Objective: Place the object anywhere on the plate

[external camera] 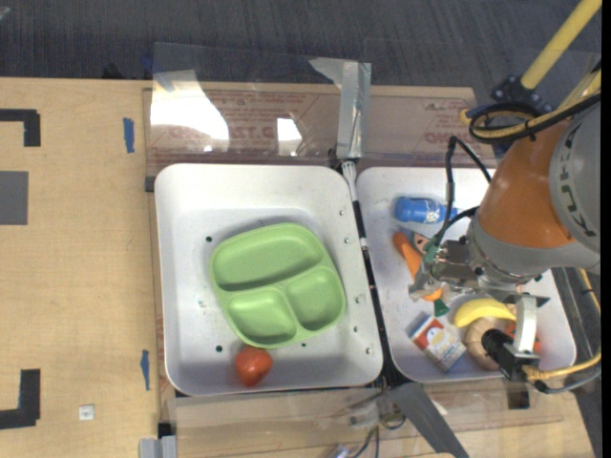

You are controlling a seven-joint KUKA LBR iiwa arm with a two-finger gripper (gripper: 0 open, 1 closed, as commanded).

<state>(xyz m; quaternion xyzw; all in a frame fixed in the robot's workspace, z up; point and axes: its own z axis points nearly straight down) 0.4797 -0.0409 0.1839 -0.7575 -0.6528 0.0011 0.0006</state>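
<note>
Nothing lies on the green plate (277,282) yet, so you have the whole placement left. Your arm (535,208) hangs over the right bin (382,284), above the banana (482,311), carrot (409,252) and small carton (439,342); whether anything is gripped cannot be told. One tomato (253,364) rests beside the plate.

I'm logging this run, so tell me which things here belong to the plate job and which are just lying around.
Part of the job:
- green plate, left bin
- gripper, low in the right bin, which object it is after is unclear

Lying about:
- red tomato, beside the plate
- blue can
- banana
- small carton
- carrot
</note>
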